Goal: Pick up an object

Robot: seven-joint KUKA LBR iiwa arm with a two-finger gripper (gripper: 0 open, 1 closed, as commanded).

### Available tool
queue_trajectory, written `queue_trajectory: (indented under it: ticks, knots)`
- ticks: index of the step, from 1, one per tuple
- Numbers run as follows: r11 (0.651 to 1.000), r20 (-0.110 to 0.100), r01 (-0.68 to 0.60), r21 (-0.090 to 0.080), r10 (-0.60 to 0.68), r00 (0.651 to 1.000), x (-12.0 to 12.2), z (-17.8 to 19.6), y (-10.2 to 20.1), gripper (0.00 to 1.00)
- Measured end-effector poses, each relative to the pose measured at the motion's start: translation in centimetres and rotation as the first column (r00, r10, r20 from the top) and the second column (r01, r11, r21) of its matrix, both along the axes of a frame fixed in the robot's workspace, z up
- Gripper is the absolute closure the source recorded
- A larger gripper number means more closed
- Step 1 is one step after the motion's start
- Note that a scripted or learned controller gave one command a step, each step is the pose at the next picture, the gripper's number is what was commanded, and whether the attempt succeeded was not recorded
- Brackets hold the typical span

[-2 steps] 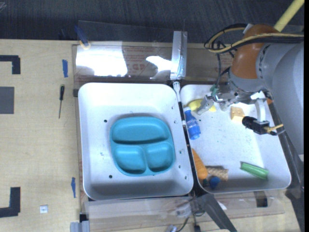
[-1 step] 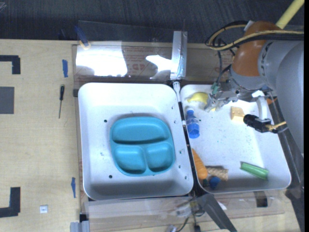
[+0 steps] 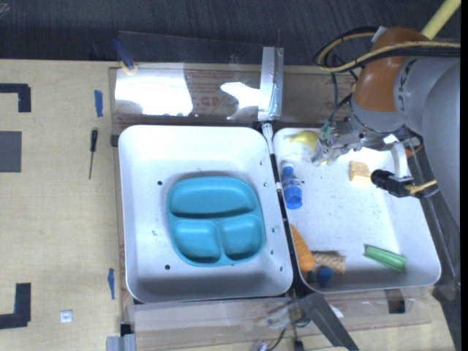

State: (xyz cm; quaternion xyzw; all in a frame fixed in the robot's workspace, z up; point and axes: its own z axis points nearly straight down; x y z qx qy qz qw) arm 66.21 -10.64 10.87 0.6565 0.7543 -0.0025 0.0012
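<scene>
My gripper (image 3: pixel 324 151) hangs low over the back of the right bin (image 3: pixel 409 229), just right of a yellow object (image 3: pixel 303 137) that lies in the bin's back left corner. A tan block (image 3: pixel 358 171) sits a little to the gripper's right. A blue bottle (image 3: pixel 292 186) lies along the bin's left wall. Toward the front lie a green stick-like piece (image 3: pixel 385 257), an orange carrot (image 3: pixel 301 246), a brown piece (image 3: pixel 329 259) and a small blue item (image 3: pixel 323 274).
The left bin (image 3: pixel 139 159) holds a blue divided plate (image 3: pixel 215 219). A black piece (image 3: pixel 391 182) juts over the right bin's right wall. The grey arm (image 3: pixel 431 101) and its cables cover the back right corner.
</scene>
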Motion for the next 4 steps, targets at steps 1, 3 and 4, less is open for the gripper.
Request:
queue_trajectory:
  ticks: [1, 3, 4]
  knots:
    - [1.0, 0.011, 0.027, 0.008, -0.028, 1.0, 0.7, 8.1, 8.9, 1.0]
    - [0.976, 0.006, 0.218, 0.006, -0.218, 0.976, 0.5, 9.2, 7.4, 1.0]
    - [0.925, 0.002, 0.38, 0.005, -0.38, 0.925, -0.9, 10.2, 2.0, 1.0]
